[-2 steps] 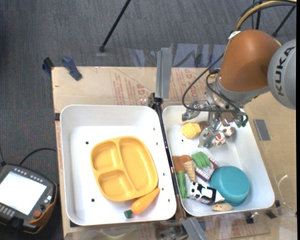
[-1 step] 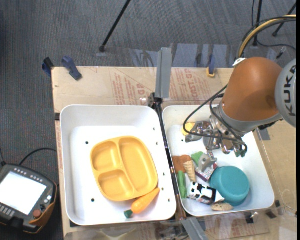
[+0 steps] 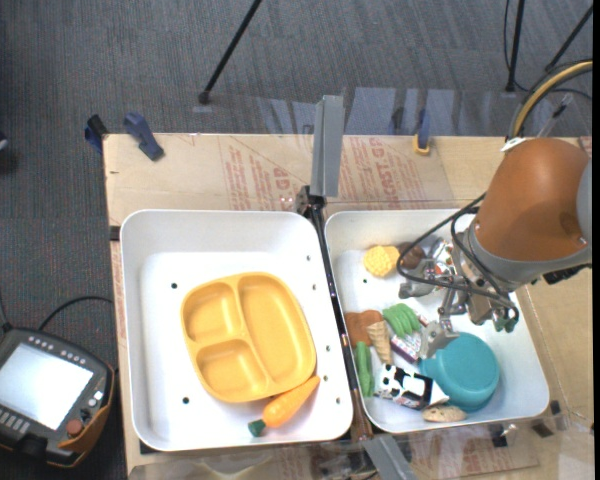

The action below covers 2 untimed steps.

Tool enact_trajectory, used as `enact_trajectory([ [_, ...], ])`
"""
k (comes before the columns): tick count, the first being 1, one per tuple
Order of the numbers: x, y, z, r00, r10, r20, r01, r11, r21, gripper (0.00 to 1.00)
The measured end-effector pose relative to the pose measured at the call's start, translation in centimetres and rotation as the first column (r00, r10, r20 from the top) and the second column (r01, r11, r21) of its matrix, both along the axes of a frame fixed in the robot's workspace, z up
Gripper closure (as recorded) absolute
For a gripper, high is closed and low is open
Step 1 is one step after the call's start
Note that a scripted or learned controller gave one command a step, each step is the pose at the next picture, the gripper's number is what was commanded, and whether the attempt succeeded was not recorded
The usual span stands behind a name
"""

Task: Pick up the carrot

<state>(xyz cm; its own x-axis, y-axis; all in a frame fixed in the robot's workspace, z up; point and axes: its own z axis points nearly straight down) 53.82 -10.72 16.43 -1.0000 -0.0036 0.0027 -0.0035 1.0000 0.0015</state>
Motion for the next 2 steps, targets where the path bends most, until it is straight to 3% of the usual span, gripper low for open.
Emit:
enact_trajectory([
  [1,4.8,4.2,2.4,1.000,-0.013,0.006,0.013,1.000,0.001,0.00],
  [2,-0.1,-4.7,6.9,0.999,-0.036,0.008,0.036,0.999,-0.003,0.00],
])
